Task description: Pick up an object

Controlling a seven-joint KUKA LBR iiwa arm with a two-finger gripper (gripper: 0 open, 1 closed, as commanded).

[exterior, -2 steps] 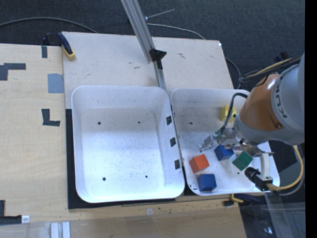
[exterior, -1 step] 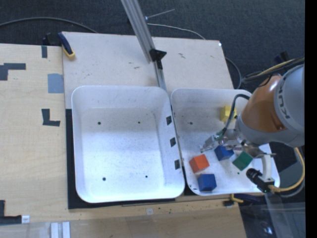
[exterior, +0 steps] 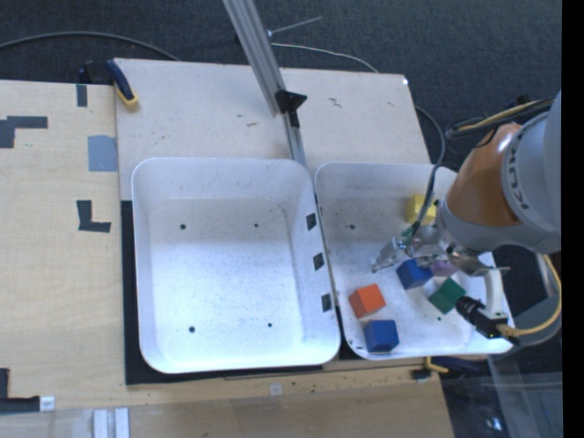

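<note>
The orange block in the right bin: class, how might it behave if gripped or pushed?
The orange block looks boxy with flat faces, so it would probably slide, not roll. It appears rigid and small, likely light. Resting apart from the blue block, it should shift freely.

Blocks [exterior: 368, 299] all in right bin [exterior: 351, 199], toward near right; left bin [exterior: 146, 245] beside it.

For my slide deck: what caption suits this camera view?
Gripper low in the right bin among coloured blocks, beside a blue block; left bin alongside.
</note>
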